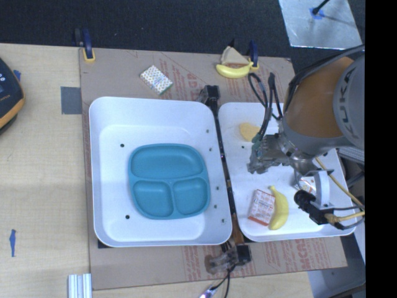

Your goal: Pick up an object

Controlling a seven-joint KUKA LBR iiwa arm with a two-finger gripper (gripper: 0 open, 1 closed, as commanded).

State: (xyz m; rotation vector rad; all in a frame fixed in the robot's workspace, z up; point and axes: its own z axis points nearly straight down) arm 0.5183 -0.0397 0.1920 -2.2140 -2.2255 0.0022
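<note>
Gripper (259, 161), grip state unreadable, is hovering mid-right over the right white bin (245, 225). Below it, I am eyeing the curved yellow plastic banana (279, 208): likely light, stiff, slippery; best pinched mid-curve.

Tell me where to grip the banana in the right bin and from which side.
Grip the banana at its middle, coming straight down from above. It lies flat and runs roughly lengthwise up the bin, so close across its narrow width. The packet looks pressed against its left side, so finger room there is probably tight.
</note>
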